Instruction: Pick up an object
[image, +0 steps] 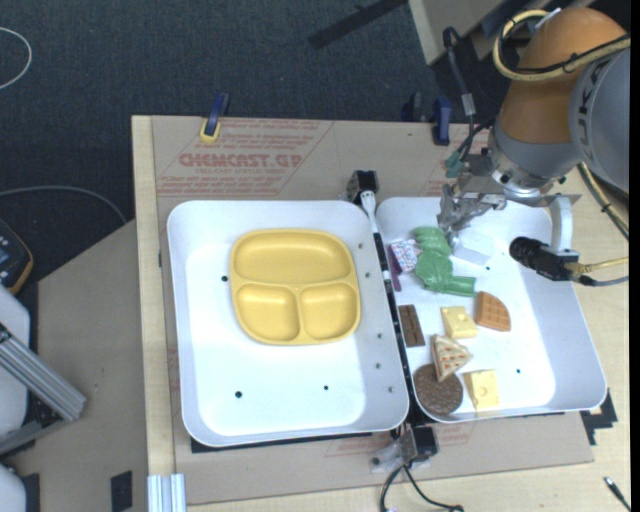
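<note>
My gripper (452, 222) hangs over the back of the right bin (560, 340), its tips just above and right of a green toy (437, 265). Nothing shows between the fingers. Around the toy lie a purple-and-white wrapper (403, 254), a white piece (472, 248), a brown wafer stick (410, 324), a yellow cheese cube (459, 321), an orange waffle wedge (492, 311), a sandwich triangle (449, 355), a round chocolate cookie (438, 390) and a second yellow block (484, 387).
The left bin (200, 370) holds a yellow three-compartment plate (295, 283). A black cylinder with a cable (540, 257) juts over the right bin's right side. Clamps sit at the bench's back edge. The arm's orange band (545, 90) is at upper right.
</note>
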